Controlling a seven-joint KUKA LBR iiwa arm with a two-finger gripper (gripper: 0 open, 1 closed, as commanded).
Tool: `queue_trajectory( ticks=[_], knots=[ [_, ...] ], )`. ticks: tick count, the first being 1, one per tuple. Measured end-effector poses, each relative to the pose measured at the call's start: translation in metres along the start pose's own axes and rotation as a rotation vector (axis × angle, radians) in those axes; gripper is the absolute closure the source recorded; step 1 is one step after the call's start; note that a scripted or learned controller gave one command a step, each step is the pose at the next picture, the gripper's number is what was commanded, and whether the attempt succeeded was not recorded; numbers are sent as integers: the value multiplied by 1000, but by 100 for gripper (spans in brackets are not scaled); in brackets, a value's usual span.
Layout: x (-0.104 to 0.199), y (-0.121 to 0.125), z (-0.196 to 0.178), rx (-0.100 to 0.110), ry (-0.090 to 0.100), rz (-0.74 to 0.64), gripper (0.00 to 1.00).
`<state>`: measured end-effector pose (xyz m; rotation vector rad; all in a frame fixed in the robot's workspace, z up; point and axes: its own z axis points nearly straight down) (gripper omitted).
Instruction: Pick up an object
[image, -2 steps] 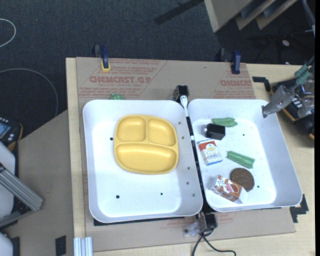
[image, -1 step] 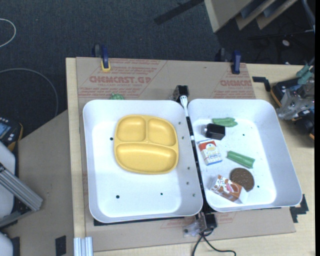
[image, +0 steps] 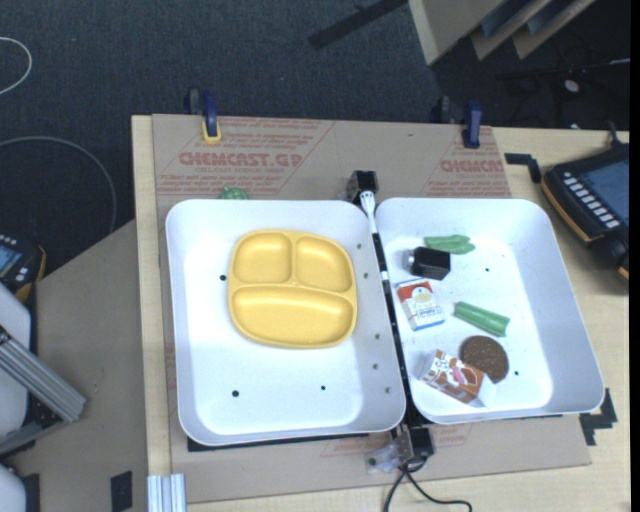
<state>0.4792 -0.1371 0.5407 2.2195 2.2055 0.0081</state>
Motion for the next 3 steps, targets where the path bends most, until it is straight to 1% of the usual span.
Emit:
queue_trajectory(
  ticks=[1, 2, 3],
  knots=[
    [-47, -2, 98, 22, 6, -1, 100],
    [-89, 0, 36, 3, -2, -2, 100],
    [-87, 1, 4, 5, 1, -7, 100]
  ],
)
